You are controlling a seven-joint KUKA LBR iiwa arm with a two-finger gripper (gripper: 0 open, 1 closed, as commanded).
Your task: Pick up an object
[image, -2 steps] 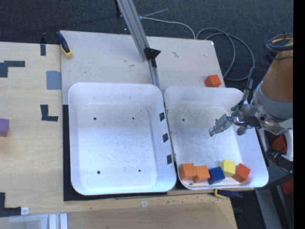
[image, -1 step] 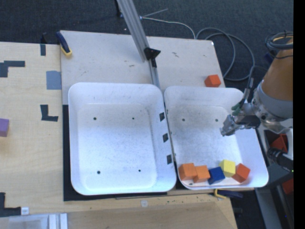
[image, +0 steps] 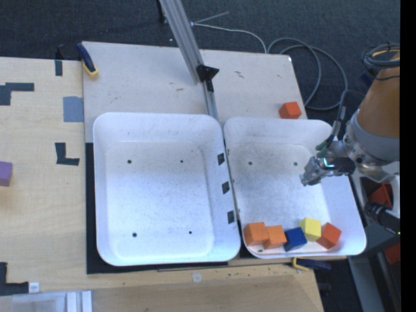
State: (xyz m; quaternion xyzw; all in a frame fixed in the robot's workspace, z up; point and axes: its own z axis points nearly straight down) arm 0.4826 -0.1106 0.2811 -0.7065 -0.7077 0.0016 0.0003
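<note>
Checked the feed for anything readable: I found no text, labels, brands or numbers. The two white bins point(image: 156, 125) carried no markings, only dark dots. The coloured blocks point(image: 292, 234) in the right bin had plain faces. The grey and dark tape pieces point(image: 73, 108) on the wooden board at left were blank shapes, not letters. A small white tag point(image: 34, 286) sat at the lower left edge of the board, but it was too small for me to read.
</note>
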